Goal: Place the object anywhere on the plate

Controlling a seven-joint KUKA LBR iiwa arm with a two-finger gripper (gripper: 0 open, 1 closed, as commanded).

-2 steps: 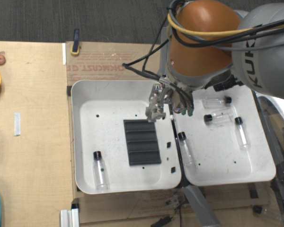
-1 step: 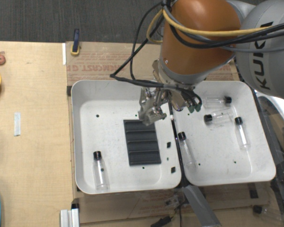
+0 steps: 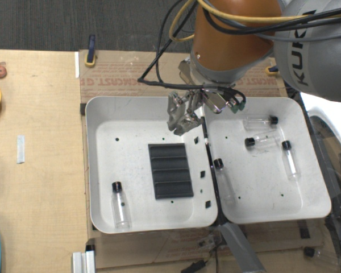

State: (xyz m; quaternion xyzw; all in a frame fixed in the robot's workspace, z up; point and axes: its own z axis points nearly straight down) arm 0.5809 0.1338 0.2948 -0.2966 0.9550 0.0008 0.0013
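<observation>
A black ribbed plate (image 3: 170, 171) lies flat in the middle of the left bin (image 3: 102, 152). My gripper (image 3: 182, 121) hangs over that bin's far right part, just beyond the plate's far edge and close to the wall between the bins. Its metal tip is seen from above, and I cannot make out anything held in it. A clear vial with a black cap (image 3: 119, 202) lies in the left bin's near left corner, well away from the gripper.
The right bin (image 3: 307, 198) holds three clear black-capped vials (image 3: 260, 121) (image 3: 259, 143) (image 3: 289, 158), and another vial (image 3: 220, 169) lies against the dividing wall. The arm's orange band (image 3: 233, 27) and cables loom over the bins' far edge. A wooden bench spreads to the left.
</observation>
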